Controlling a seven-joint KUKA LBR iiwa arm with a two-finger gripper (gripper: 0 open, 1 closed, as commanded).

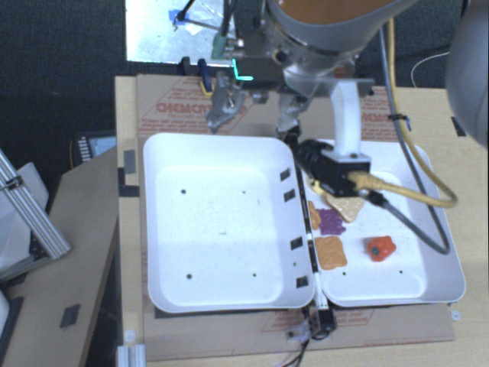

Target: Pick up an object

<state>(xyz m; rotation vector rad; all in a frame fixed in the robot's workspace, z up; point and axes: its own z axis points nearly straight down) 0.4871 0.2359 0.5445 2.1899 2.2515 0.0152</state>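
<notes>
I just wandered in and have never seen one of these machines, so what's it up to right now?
A grey robot arm reaches in over two white bins. Its end effector hangs above the back rim of the left bin, with nothing visibly held. The things to pick lie in the right bin: a small red object, an orange piece, a purple piece and a tan piece. All sit untouched.

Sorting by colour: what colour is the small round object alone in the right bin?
Red-orange, seen in the camera view.
</notes>
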